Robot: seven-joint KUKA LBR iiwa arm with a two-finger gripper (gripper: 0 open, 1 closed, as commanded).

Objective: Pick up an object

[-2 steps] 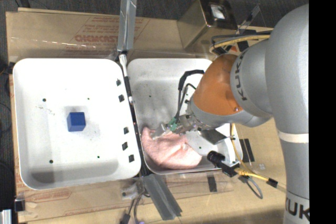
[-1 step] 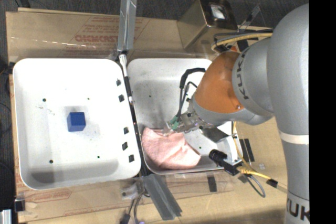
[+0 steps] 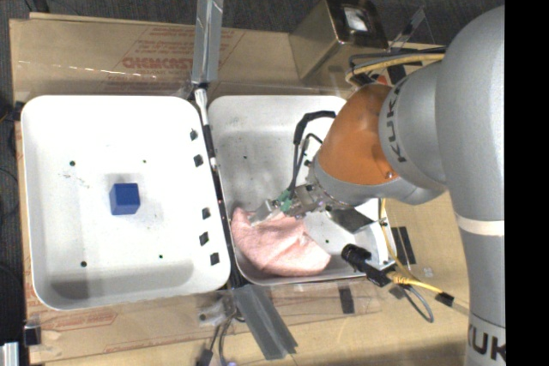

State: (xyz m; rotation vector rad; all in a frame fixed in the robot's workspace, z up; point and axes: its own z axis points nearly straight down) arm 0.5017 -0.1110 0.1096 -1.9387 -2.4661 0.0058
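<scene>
**Claw lowered at the upper edge of a pink object in the right bin**

The claw is being seen low inside the right bin, hanging beneath the orange band of the grey arm, which is reaching in from the right. Whether the claw is wide or narrow cannot be told, since its tip is being shown as a small cluster of dark and greenish parts, partly covered by the wrist above.

A soft pink object is lying just below and slightly left of the claw, in the near part of the right bin. Its long axis is running roughly left to right, along the bin's near wall. The claw's tip appears to be touching or nearly touching the object's upper edge; nothing is being shown gripped. For a lift, a short descent toward the middle of the pink mass is judged to be what is needed.

A black cable is looping above the claw. The bin's near wall is standing close behind the object, leaving little room on that side.

Farther out, a small blue cube is sitting well apart in the left bin. Both bins are resting on a cardboard-covered worktop.
</scene>
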